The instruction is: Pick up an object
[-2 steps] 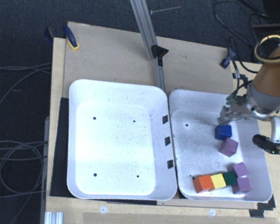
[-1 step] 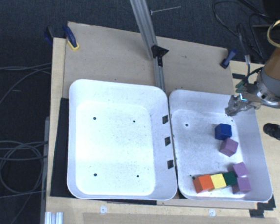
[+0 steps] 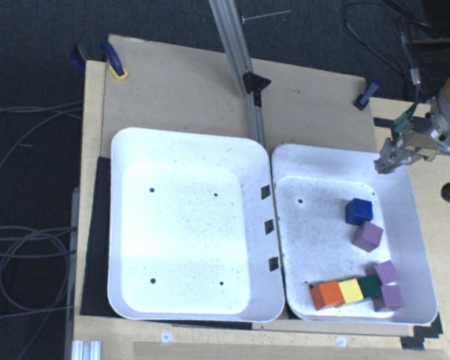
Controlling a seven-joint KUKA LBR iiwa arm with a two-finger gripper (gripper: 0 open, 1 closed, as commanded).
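Camera view: gripper [image 3: 388,161] above right bin [image 3: 300,301] far-right corner, finger state cannot tell, nothing seen held. Blue cube [image 3: 358,211] nearest, just below; purple blocks [image 3: 368,236], matte, along right edge; orange-yellow-green bar [image 3: 346,292] near front edge.

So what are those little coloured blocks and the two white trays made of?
The blocks look like painted wood or matte plastic: solid flat colours, crisp edges, no gloss. Too small to tell which. The trays look like thin moulded plastic: smooth white, rounded corners, shallow curved rims, speckled with dark marks.
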